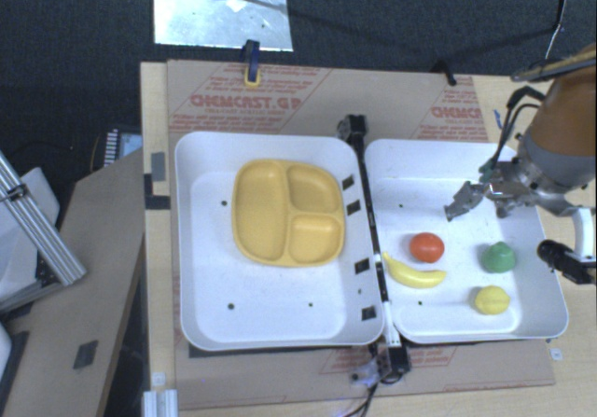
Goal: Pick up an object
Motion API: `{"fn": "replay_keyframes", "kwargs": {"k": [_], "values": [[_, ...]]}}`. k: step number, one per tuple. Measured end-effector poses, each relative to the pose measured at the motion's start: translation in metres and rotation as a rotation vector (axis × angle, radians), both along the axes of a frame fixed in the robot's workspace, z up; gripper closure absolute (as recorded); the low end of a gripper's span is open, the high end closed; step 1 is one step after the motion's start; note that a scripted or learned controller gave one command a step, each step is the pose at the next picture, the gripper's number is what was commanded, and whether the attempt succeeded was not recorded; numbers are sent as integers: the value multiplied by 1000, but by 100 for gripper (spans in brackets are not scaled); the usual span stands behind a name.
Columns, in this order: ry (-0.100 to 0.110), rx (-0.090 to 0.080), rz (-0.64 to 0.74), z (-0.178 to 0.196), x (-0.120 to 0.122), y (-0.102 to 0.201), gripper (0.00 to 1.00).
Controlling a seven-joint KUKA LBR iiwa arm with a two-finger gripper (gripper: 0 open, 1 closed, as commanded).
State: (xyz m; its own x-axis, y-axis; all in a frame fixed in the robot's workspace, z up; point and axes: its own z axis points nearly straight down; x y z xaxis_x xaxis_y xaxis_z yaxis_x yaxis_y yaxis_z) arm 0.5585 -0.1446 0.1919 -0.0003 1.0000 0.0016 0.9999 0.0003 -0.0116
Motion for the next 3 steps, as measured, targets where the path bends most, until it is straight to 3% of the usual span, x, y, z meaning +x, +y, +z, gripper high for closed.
{"fn": "replay_keyframes", "kwargs": {"k": [1, 3], "values": [[-12, -2, 3, 7, 3, 0, 0], [-11, -1, 1, -102, 12, 5, 0]]}}
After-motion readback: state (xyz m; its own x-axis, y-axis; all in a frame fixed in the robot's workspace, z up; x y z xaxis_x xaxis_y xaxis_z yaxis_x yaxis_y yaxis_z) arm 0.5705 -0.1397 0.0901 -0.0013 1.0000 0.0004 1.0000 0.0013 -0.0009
